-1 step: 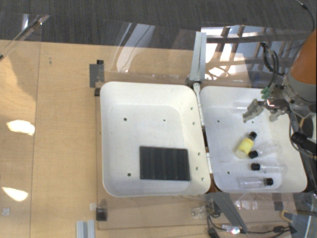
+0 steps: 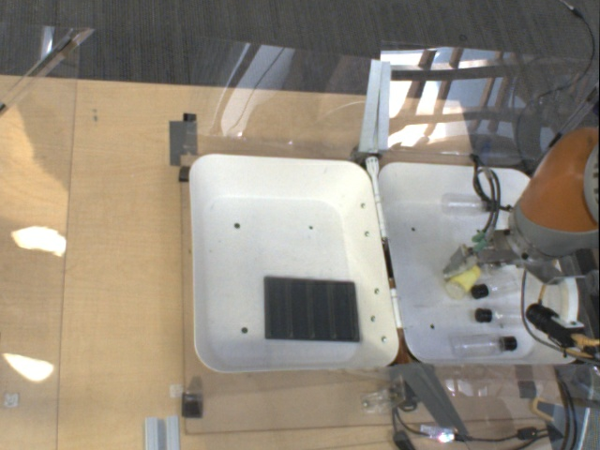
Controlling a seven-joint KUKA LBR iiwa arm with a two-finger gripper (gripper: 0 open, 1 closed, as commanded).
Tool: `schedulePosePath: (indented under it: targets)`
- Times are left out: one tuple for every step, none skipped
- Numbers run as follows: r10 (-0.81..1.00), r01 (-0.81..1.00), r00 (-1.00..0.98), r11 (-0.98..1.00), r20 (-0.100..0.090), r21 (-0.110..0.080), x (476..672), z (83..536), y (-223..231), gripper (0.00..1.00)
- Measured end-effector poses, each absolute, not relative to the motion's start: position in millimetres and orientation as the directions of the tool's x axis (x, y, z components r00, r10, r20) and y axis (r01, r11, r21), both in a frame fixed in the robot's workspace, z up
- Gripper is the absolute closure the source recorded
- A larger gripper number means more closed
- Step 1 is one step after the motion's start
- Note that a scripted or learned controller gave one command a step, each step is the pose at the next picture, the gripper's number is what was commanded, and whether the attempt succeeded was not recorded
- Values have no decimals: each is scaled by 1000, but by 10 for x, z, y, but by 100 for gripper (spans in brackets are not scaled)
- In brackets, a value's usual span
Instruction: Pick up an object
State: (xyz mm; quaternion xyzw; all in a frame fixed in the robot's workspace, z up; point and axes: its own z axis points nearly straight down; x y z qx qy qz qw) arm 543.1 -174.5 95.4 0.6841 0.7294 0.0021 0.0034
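Note:
My gripper (image 2: pixel 472 254) hangs low in the right bin (image 2: pixel 417 204), at the end of the grey arm with its orange band (image 2: pixel 562 195). A small yellow object (image 2: pixel 459 277) lies right under and just left of the gripper tip, touching it or nearly so. Whether it is gripped I cannot tell. A clear tube (image 2: pixel 457 203) lies at the back of this bin. Another clear tube with a black cap (image 2: pixel 486 345) lies at the front. Two small black-capped items (image 2: pixel 480 292) (image 2: pixel 483 315) sit between them. A black ridged pad (image 2: pixel 311 308) lies flat in the left bin (image 2: pixel 216 251).
A divider rim (image 2: pixel 382 251) separates the two bins. A metal post (image 2: pixel 376 111) rises behind them. Cables and brackets (image 2: pixel 441 411) crowd the bench front right. Black clamps (image 2: pixel 184 139) (image 2: pixel 191 403) sit at the left bin's corners.

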Motion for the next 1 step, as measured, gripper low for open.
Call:
schedulePosePath:
  targets:
    - [998,998,-67,67,-3,13,5454,1067,-1735,100]
